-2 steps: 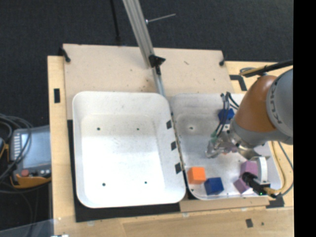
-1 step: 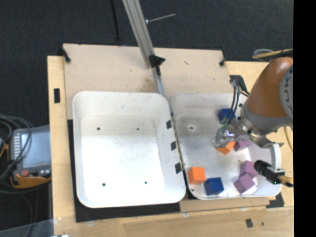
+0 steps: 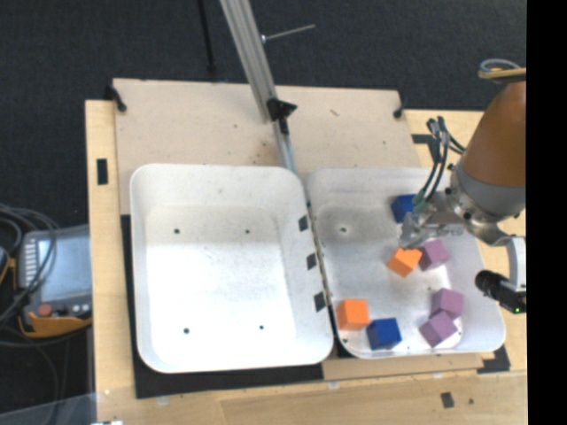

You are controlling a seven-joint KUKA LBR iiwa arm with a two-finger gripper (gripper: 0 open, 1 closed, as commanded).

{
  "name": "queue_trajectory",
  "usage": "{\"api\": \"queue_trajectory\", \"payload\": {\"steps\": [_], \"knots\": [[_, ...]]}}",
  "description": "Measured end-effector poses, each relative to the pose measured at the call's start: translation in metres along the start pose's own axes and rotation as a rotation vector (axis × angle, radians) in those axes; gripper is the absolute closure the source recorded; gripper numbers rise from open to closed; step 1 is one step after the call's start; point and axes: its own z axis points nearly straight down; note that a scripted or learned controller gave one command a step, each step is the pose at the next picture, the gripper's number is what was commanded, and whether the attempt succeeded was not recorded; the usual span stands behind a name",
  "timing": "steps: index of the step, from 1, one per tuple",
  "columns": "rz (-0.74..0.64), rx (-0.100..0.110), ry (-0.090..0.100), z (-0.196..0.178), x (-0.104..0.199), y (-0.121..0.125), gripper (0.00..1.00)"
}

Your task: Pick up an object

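1. While the gripper point(image 3: 418, 230) hangs low in the right bin point(image 3: 354, 211), I cannot tell how its fingers stand; the wrist hides them.
2. Candidates nearby: an orange cube point(image 3: 405, 261) just near of the tip, a purple cube point(image 3: 434, 254) touching it on the right, a blue cube point(image 3: 404, 206) just far of the tip.
3. Best bet, I judge: take the tilted orange cube, jaws squared to its faces.
4. Risk: the purple neighbour could get nudged or pinched along.
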Motion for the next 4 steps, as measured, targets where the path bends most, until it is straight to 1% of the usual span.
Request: {"api": "queue_trajectory", "payload": {"steps": [1,2,3,4], "knots": [[0.0,0.0,0.0,-0.054,-0.001,0.002,1.0],[-0.001,0.007,0.002,-0.043,0.041,0.005,1.0],[-0.002,0.007,0.002,-0.036,0.09,0.022,1.0],[-0.003,0.006,0.003,-0.04,0.144,0.026,1.0]]}}
